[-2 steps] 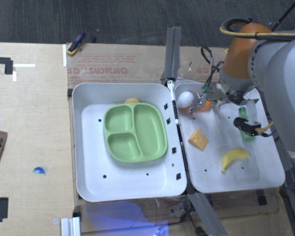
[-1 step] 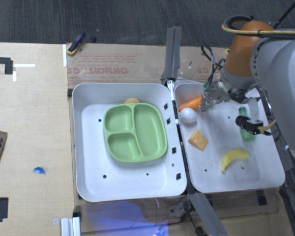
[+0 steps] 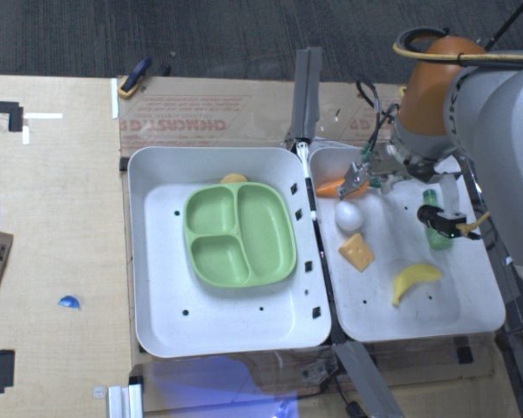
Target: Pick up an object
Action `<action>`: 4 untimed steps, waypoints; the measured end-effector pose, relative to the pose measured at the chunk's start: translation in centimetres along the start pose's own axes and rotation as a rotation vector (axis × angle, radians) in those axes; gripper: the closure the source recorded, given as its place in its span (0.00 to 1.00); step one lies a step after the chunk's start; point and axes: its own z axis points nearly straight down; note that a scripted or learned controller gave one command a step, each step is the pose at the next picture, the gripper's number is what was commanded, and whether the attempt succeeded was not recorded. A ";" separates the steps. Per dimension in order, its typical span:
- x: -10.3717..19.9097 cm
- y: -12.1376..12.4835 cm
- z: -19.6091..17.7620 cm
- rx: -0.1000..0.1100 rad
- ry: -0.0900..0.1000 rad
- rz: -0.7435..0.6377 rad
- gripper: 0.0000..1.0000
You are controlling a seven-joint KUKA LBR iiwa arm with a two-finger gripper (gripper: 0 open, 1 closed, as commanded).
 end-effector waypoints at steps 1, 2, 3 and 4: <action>3.1 -0.4 -9.1 -0.004 0.002 -0.080 0.00; 0.4 -4.7 -0.4 -0.009 -0.004 -0.002 0.00; 0.5 -4.7 -1.2 -0.007 -0.001 -0.001 1.00; 7.4 -2.1 -9.1 -0.004 0.003 -0.184 1.00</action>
